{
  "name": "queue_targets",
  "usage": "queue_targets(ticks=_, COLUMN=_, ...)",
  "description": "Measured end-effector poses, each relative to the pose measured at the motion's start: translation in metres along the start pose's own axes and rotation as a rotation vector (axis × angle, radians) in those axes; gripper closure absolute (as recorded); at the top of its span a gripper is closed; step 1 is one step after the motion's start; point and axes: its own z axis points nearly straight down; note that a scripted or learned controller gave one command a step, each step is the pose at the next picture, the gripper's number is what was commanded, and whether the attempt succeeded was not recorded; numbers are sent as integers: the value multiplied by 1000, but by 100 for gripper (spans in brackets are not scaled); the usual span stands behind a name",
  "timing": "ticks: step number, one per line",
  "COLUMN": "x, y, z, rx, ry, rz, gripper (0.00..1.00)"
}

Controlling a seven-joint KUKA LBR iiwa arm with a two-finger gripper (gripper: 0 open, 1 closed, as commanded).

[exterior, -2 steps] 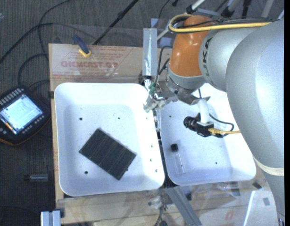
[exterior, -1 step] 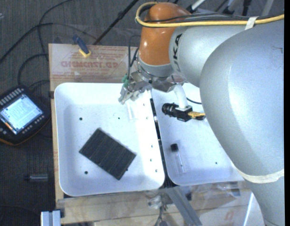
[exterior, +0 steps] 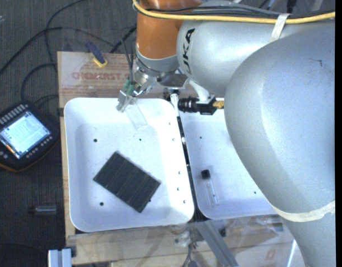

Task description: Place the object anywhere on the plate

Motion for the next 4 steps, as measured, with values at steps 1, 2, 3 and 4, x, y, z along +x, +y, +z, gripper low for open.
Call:
queue_targets(ticks=1, x=49, y=29, z=2, rx=0, ry=2, rz=32, gripper=100)
queue_targets(ticks=2, x=46, y=30, z=-88, rx=-2, ry=0, rz=-386, gripper=100)
queue_targets(ticks=3, x=85, y=8, z=-226, rx=-3, ry=0, rz=-667, gripper=100)
queue_targets(ticks=4, x=61, y=34, z=-225, rx=-1, ry=1, rz=-282, gripper=100)
